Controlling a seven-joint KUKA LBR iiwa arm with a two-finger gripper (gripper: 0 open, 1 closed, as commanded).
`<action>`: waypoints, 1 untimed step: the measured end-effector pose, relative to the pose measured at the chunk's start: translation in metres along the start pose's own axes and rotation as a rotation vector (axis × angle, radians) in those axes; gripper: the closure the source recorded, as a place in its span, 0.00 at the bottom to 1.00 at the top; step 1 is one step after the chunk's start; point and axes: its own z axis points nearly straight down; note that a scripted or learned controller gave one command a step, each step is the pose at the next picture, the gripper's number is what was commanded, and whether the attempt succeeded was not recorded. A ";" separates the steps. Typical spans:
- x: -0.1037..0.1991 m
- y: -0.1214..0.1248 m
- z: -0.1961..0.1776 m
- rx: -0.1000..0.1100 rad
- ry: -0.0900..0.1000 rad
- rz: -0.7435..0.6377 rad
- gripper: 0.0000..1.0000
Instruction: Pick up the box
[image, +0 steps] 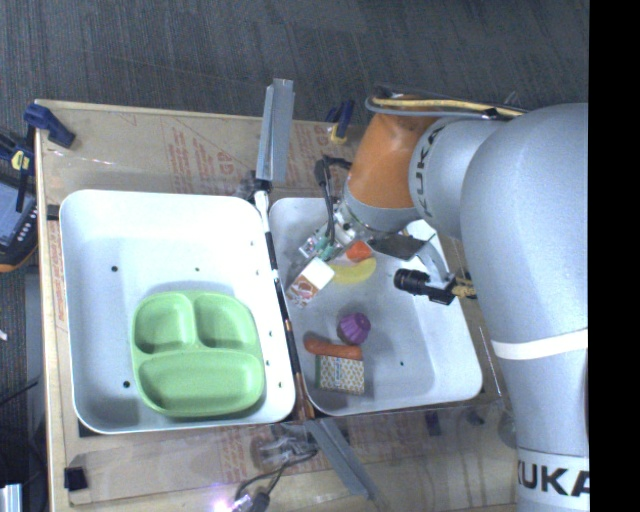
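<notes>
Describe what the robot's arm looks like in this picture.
The arm is bulky, rounded and smooth grey, with an orange band above the wrist. Black letters reading KUKA mark its lower casing. A white stripe rings the big segment, and a thin cable runs over the top of the orange part.

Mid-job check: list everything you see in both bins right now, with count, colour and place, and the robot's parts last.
Divided tray: one, green, left bin.
Small box: one, white, upper left of right bin, under the wrist.
Round yellow piece: one, beside the white box.
Grape bunch: one, purple, right bin middle.
Carrot: one, orange, below the grapes.
Patterned box: one, teal-tan, right bin front.
Arm: one, grey with orange band, over right bin.
</notes>
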 end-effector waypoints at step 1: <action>0.033 0.029 -0.088 0.001 0.010 0.358 1.00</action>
